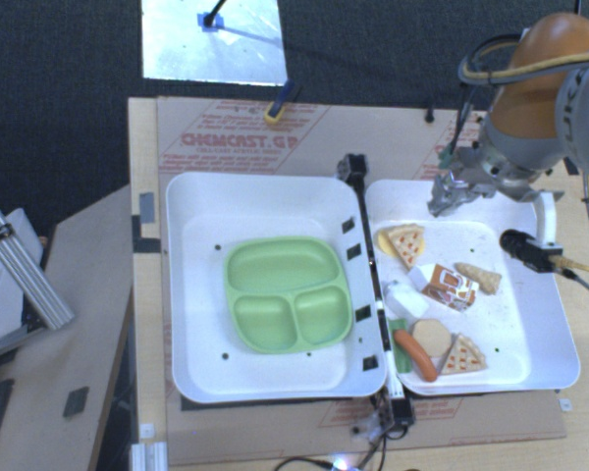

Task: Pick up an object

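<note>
**Claw poised over the food bin, nothing picked yet**

We've got the claw (450,202) hanging above the far edge of the right bin (550,361), and from this slanted angle we can't tell whether it is wide or narrow; nothing shows in its grip. The arm (540,77) leans in from the right, wrist tipped downward, which suits a straight drop into the bin.

And that's where the pickings are! Just below and slightly left of the claw lies a pizza slice (405,243), the nearest candidate. Further toward us sits a small orange carton (450,287) with a bread piece (479,278) beside it. Well beyond those, at the near edge, a sausage (415,353), a round biscuit (432,337) and a second pizza slice (461,357) crowd together, harder to single out, we'd say.

Off to the claw's left, the other bin (196,204) carries a green divided plate (285,294), likely the place for whatever gets lifted.
</note>
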Robot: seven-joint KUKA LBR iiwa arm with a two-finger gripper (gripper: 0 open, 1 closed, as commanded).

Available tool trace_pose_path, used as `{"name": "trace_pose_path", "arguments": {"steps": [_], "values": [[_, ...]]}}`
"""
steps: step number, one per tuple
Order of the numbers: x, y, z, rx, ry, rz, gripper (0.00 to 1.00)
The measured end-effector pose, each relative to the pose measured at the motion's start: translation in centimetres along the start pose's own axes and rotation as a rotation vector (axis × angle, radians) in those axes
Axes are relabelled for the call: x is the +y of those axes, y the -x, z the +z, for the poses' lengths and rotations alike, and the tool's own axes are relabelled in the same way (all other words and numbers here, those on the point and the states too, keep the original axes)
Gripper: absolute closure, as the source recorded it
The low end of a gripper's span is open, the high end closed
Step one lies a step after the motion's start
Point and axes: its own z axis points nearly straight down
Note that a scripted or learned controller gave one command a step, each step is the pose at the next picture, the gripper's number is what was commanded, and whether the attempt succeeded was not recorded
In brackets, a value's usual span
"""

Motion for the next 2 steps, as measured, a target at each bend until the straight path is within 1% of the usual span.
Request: {"name": "trace_pose_path", "arguments": {"steps": [1,2], "values": [[1.4,-5.4,-1.2,0.0,0.002,0.0,1.0],[2.6,-10.5,0.3,0.0,0.001,0.0,1.0]]}}
